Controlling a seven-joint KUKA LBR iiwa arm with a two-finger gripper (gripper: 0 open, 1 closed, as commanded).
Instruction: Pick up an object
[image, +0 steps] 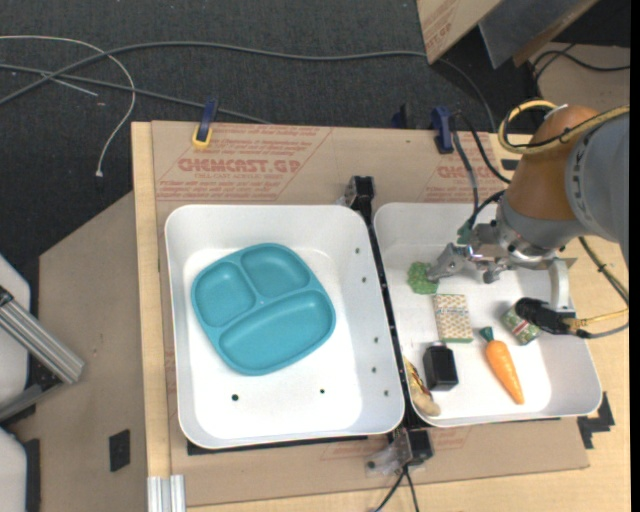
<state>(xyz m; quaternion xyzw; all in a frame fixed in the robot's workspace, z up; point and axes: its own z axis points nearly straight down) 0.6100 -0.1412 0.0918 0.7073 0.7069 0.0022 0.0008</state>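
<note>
My gripper (500, 272) hangs over the back of the right bin (575, 395), open, its fingers spread left and right with nothing between them. The left fingertip (445, 265) is close to a green leafy toy (423, 277). In front of it lie a speckled rectangular pad (453, 317), a black block (440, 366), an orange carrot (503, 370) and a small green and black item (525, 322). A yellowish brown piece (422, 390) rests at the bin's front left corner.
The left bin (190, 400) holds a blue divided plate (263, 307). A black divider (378, 290) runs between the bins. Cables (590, 322) trail at the right bin's right side. The grey arm (580, 170) comes in from the upper right.
</note>
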